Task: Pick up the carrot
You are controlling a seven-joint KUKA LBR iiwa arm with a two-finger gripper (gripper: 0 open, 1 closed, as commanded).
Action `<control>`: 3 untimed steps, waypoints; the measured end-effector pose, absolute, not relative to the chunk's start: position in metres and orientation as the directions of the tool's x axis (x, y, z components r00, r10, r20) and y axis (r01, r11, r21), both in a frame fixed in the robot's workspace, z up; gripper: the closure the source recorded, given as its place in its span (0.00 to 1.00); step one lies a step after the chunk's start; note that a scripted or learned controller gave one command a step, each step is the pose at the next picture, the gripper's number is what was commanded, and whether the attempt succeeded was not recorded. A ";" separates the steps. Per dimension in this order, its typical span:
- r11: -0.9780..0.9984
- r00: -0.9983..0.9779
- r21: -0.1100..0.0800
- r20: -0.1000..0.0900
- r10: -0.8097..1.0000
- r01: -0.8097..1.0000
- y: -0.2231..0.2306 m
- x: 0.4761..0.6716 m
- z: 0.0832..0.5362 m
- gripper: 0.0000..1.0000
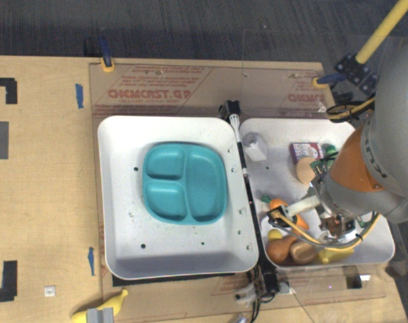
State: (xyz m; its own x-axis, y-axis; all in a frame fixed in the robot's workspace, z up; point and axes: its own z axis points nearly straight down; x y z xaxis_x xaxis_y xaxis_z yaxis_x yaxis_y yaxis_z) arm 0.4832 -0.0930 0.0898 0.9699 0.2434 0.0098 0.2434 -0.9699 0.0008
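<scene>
1. Camera view: two white bins sit side by side on a cardboard-covered bench. The left bin (116, 200) holds a teal divided plate (186, 182), lying flat near its middle.
2. The right bin (386, 244) holds a jumble of small food items. The arm (379, 153), grey with an orange band, reaches in from the right and covers much of this bin.
3. The gripper (335, 224) hangs low over the front part of the right bin, amid cables; whether it is open or closed cannot be told.
4. The carrot (277, 205), a small orange piece, lies near the left wall of the right bin, just left of the gripper and apart from it.
5. A purple box (302, 152) and a pale egg-like item (305, 171) lie further back; brownish items (290, 250) and a yellow piece (335, 254) lie at the front edge.
</scene>
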 end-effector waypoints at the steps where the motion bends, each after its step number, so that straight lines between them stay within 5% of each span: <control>1: -0.979 0.979 0.005 0.010 0.202 0.202 -0.093 0.484 0.090 0.00; 3: -0.974 0.974 0.003 0.009 0.225 0.225 -0.093 0.484 0.090 0.00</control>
State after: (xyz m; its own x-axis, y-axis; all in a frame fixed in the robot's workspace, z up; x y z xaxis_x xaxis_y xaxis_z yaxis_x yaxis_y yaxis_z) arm 0.4835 -0.0931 0.0899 0.9744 0.2247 0.0094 0.2247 -0.9744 0.0026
